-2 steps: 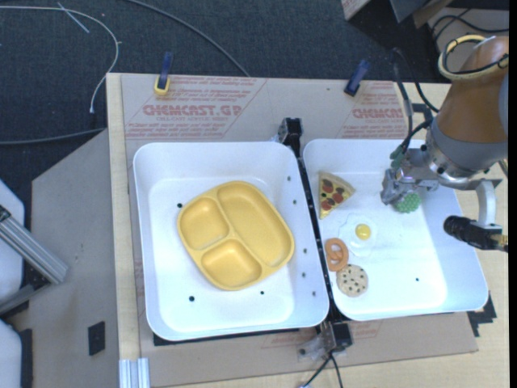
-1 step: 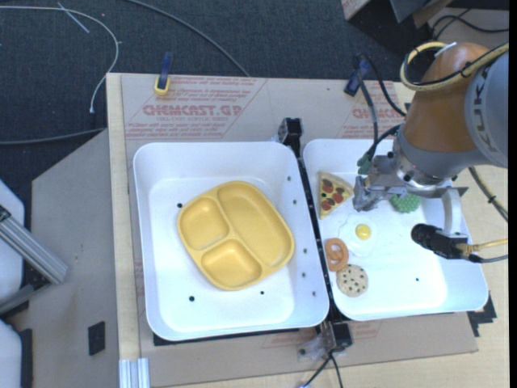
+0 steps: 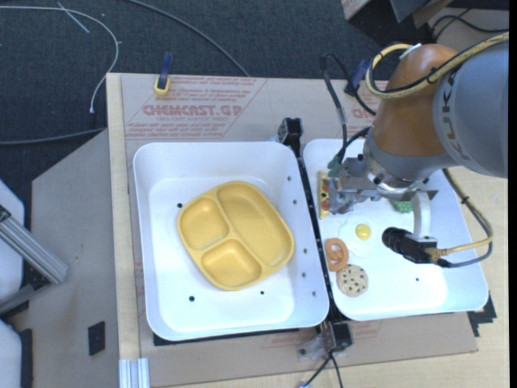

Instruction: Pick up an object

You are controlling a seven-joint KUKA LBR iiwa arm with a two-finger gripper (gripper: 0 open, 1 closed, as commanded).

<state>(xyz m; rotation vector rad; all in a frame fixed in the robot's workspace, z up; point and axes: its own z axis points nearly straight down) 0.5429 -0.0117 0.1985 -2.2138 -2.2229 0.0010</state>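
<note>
Grey metal with an orange band, your robot arm (image 3: 436, 111) is leaning in from the right over the right-hand shallow white bin (image 3: 452, 297). Its pincer (image 3: 349, 194) is hanging low over that bin's upper left part, close to the divide between the two bins. You cannot tell from this angle whether the pincer is standing wide or narrow.

Just beside it, a small multicoloured item (image 3: 325, 194) is lying against the bin's left wall. Below the pincer, a white toy fried egg with a yellow yolk (image 3: 361, 233) is lying flat. A brown pretzel (image 3: 335, 254) is sitting near it, and a round speckled cookie (image 3: 352, 280) is lying just beside the pretzel. A small green piece (image 3: 401, 207) is peeking out beneath the arm.

In the left-hand white bin (image 3: 161, 297), a yellow three-compartment plastic tray (image 3: 235, 234) is resting in the middle. Both bins are sitting on your cardboard-covered table (image 3: 202, 107).
</note>
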